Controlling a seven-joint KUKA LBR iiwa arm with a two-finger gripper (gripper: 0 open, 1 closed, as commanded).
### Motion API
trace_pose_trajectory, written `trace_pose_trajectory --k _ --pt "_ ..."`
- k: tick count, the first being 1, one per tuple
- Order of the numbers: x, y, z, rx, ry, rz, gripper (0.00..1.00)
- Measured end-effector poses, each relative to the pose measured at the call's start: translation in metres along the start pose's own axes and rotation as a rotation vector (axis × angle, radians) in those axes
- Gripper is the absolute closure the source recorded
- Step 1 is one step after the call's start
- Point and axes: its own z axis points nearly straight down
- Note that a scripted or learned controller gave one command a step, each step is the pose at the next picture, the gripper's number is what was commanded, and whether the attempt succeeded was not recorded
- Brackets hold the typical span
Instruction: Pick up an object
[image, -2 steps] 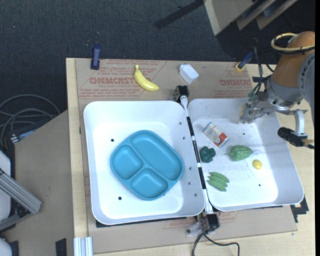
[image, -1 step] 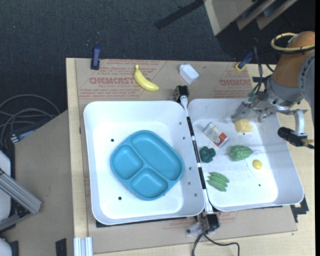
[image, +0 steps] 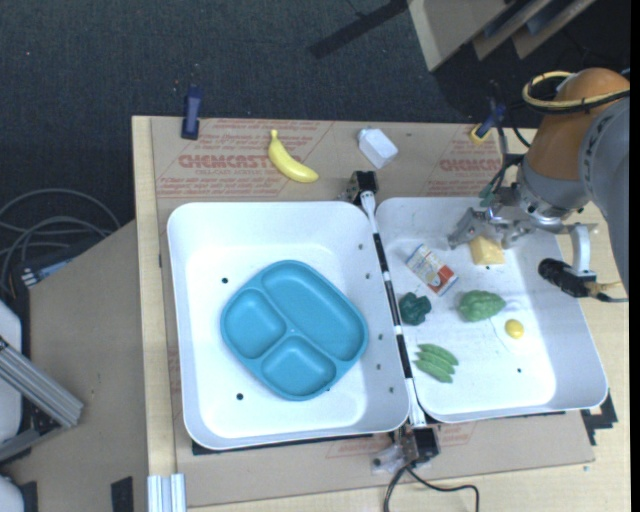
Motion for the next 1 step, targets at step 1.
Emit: trace_pose_trajectory --k 1 --pt "-0.0005 0.0021 -0.0132 -0.008 -0.004 -0.001 1.0"
